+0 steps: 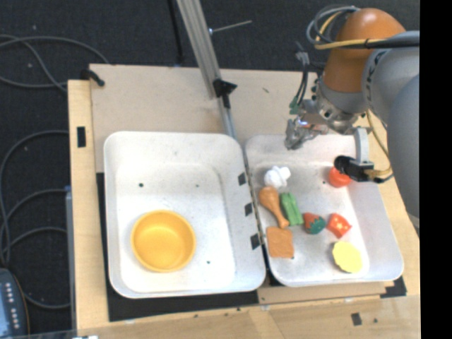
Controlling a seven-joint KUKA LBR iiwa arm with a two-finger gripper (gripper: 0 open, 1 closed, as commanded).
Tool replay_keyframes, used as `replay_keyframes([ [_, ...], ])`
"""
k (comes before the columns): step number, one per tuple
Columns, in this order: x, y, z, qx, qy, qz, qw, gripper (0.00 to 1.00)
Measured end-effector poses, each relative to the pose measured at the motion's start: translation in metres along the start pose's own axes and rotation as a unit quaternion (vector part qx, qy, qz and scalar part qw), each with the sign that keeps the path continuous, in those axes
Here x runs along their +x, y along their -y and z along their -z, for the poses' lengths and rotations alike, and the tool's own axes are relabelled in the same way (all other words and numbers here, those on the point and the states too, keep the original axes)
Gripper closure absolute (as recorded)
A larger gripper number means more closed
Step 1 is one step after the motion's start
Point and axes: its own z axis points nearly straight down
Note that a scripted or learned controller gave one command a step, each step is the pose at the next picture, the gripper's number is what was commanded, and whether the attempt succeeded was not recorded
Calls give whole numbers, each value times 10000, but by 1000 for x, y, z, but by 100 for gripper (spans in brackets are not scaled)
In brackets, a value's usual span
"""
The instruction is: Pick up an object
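My gripper (pixel 295 134) hangs over the far left corner of the right bin (pixel 374 210), with nothing seen between its fingers. Below it in that bin lie a small white object (pixel 278 176), a tan drumstick (pixel 272 203), a green piece (pixel 290 207), a brown toast slice (pixel 280 244), a red-and-green vegetable (pixel 314 224), a small red piece (pixel 340 224) and a yellow disc (pixel 347 257). An orange-red object (pixel 337 178) rests near the right wall. The white object is the one nearest my gripper.
The left bin (pixel 176 175) holds a yellow bowl (pixel 163 240) in its near left part. A slanted metal rail (pixel 201 37) rises behind the bins, ending near the gap between them. Cables lie on the dark floor at the left.
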Motion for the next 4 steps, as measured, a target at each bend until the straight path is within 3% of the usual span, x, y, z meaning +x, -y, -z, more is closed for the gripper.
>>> replay_keyframes([
  [1,-3,-5,65,-14,8,-5,10000,100],
  [2,-4,-6,86,10,1,3,10000,100],
  [4,83,38,81,37,-3,10,10000,100],
])
